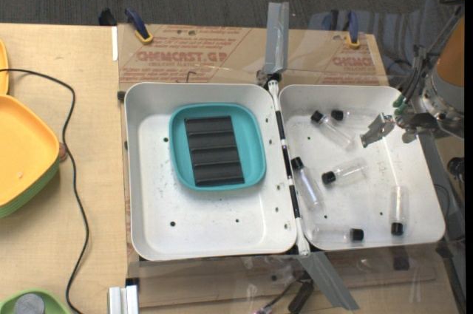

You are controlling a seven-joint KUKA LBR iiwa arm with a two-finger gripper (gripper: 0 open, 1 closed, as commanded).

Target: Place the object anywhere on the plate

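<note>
Grey metal gripper with pale, slim fingers — flat and angular, dull in finish. Boxy silver-grey wrist block behind it, with a small green-teal spot on the side facing the bins. Thin dark cables along the wrist, taut and straight. Broad orange band above (rounded, partly cut off by the frame edge), over a light grey collar. Screws and markings too small to make out — nothing legible.
</note>
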